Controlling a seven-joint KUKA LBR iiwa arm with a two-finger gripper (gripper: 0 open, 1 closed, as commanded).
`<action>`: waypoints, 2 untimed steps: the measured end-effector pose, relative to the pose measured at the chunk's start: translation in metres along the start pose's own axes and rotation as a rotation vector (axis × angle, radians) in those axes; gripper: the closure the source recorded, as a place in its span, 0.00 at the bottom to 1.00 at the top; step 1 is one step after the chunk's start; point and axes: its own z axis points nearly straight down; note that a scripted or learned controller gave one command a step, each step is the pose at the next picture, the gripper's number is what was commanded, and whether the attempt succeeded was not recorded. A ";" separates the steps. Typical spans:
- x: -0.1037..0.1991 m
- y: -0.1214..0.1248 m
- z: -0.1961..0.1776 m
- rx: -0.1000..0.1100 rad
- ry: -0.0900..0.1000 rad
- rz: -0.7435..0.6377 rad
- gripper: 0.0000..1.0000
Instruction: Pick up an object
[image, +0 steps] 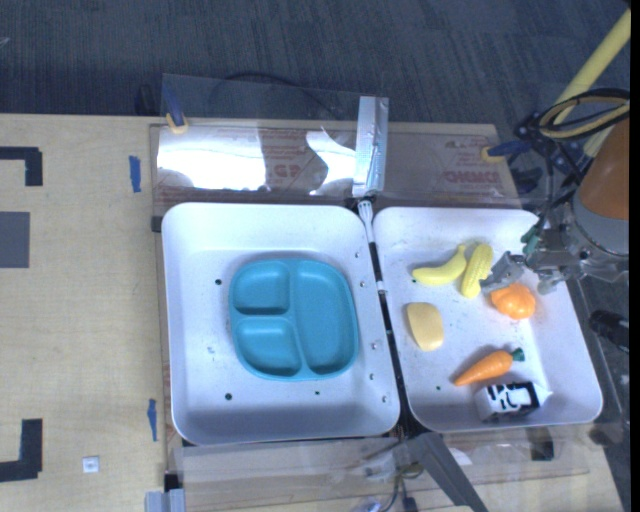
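Gripper (522, 268), grip state unclear, hangs just above-right of the orange (514, 301), nearest thing in the right bin (575, 400).

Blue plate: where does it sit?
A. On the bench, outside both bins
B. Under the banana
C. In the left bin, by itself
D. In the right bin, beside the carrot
C. The blue plate lies in the middle of the left bin, while the carrot and the banana lie in the right bin.
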 end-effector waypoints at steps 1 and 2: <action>-0.001 -0.004 0.039 0.003 0.001 0.161 0.00; -0.043 0.007 0.101 -0.008 0.008 0.160 0.00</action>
